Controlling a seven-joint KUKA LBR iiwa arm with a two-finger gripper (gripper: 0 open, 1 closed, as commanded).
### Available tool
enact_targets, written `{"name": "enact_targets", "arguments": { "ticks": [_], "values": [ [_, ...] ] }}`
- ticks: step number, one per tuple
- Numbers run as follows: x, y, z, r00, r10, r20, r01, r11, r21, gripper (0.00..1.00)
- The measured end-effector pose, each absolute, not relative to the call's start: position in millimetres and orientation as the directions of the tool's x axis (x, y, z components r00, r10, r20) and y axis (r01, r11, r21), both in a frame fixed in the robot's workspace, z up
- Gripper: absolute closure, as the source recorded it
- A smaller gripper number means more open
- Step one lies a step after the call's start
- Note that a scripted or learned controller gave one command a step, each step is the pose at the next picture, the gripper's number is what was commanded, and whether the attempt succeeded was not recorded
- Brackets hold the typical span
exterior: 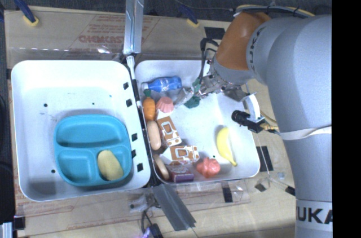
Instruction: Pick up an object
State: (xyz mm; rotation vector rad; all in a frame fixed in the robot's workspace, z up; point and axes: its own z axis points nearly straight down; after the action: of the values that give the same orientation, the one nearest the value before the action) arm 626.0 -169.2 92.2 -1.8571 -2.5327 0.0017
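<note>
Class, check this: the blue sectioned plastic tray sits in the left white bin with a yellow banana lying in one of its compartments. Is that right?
Not quite. In the camera view the blue sectioned plastic tray sits in the left white bin, but its compartment holds a yellowish oval potato-like object. The yellow banana lies in the right white bin.

I count two white bins [22,118], one blue tray [84,138], one banana [225,145], one blue bottle [164,84], one carrot [149,109], two gingerbread-like blocks [168,129].
</note>
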Motion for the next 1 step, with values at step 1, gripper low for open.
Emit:
{"name": "enact_targets", "arguments": {
  "ticks": [1],
  "values": [
    [627.5,-169.1,104.0,-0.304,0.953,-0.002,0.953,0.304,0.001,1.0]
  ]
}}
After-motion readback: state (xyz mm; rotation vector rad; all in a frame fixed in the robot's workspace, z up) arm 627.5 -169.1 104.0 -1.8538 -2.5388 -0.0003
